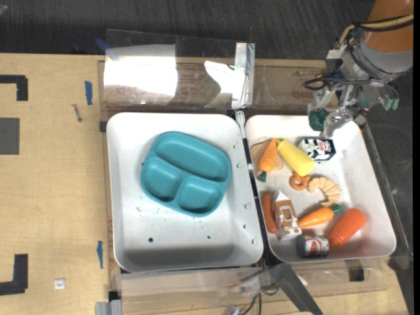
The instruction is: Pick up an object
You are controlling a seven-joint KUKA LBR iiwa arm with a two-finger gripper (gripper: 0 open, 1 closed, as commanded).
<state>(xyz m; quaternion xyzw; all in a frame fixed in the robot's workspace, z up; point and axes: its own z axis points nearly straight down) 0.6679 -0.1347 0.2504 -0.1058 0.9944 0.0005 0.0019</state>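
- The pincer hangs over the far edge of the right bin, at the end of the grey arm with the orange band.
- Its state I cannot tell from this view; nothing is seen between its tips.
- The right bin holds the toy food: a yellow banana, a small orange piece beside it, and a black-and-white carton just under the pincer.
- Nearer the middle lie a pretzel-like ring and a croissant, touching each other.
- At the near side are a carrot, a larger orange vegetable, a small can and a hot dog along the left wall.
- The left bin carries a teal divided plate, lying flat.
- Both bins rest on the wooden surface.
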